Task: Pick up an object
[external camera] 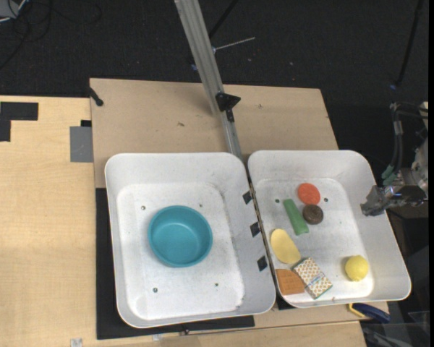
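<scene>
End effector parked at right bin rim, nothing seen held; finger state cannot be told. Nearest targets: yellow ball below-left, orange ball further left. Yellow ball is recommended: isolated, descent to be centred over it.

Even overhead light left the white bins bright, surroundings fell to black; the frame was slightly soft.

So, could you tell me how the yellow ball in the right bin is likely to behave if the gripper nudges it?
The yellow ball looks round and smooth, so it would probably roll. It lies near the right bin's sloped wall, which may stop it. Two fingers might slip off.
</scene>
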`<state>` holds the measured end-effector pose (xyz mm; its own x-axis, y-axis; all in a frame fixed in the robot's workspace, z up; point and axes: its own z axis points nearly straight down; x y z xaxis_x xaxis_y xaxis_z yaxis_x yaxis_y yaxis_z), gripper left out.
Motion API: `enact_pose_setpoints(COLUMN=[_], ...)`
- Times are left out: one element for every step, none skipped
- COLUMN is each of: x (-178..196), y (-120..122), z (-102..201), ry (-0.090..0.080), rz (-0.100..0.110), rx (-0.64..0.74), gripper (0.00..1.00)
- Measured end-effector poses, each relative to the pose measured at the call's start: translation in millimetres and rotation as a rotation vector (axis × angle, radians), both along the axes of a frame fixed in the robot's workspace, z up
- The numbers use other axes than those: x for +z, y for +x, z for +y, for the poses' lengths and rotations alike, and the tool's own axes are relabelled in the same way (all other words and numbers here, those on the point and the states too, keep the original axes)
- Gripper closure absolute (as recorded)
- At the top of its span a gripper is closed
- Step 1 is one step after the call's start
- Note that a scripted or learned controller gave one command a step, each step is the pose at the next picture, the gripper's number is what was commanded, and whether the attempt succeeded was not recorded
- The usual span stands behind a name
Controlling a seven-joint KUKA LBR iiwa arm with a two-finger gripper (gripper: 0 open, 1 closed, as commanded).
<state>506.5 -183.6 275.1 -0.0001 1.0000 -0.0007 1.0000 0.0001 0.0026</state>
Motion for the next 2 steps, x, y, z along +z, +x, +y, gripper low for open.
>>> enact_pose_setpoints(x=[-17, -18], y=[12, 15], z=[49, 98], ry=[0.002, 0.001], rz=[0.004, 0.004], rx=[0.004, 0.003], gripper=[1.0, 1.0])
